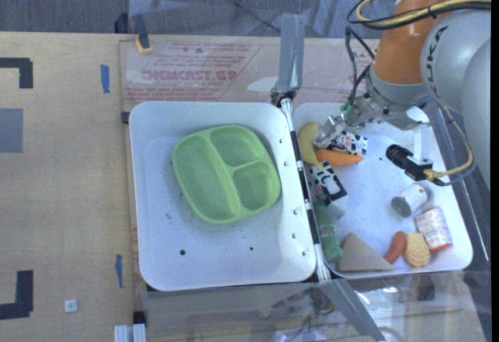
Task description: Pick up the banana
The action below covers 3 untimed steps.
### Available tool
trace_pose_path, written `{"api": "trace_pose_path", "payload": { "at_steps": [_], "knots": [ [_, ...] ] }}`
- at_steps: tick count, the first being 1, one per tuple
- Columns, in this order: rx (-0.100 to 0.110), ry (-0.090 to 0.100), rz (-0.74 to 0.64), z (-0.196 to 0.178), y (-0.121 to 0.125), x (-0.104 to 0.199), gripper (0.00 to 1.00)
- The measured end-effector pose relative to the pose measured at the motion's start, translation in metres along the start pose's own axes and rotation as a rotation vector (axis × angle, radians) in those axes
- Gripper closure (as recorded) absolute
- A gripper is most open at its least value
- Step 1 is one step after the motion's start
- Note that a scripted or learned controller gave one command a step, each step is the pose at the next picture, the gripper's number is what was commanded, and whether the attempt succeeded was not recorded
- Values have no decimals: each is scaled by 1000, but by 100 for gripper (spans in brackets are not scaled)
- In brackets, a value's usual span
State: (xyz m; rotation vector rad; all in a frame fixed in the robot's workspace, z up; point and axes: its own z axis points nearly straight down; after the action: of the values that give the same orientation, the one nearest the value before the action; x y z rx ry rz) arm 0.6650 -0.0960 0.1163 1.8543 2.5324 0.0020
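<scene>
The banana [309, 142] is a yellow piece lying at the far left of the right bin [456, 212], against the wall between the bins. Part of it is covered by the gripper and by an orange carrot [340, 157] that lies just right of it. My gripper [337, 130] reaches down from the upper right and hangs directly over the banana's right side and the carrot's top. Nothing can be made out between its tips.
In the left bin [148, 239] rests a green divided plate [227, 174]. The right bin also holds a black-and-white box [327, 181], a green piece [327, 233], a tan wedge [360, 253], a cookie [416, 250], a grey can [409, 199] and a packet [433, 227].
</scene>
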Motion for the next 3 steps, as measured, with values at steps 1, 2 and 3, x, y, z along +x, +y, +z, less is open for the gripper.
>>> {"api": "trace_pose_path", "payload": {
  "at_steps": [1,2,3],
  "knots": [
    [-8,-4,-295,27,-25,-7,0],
    [-8,-5,-532,27,-33,-35,0],
    [-15,-10,-529,13,-32,-38,100]
  ]
}}
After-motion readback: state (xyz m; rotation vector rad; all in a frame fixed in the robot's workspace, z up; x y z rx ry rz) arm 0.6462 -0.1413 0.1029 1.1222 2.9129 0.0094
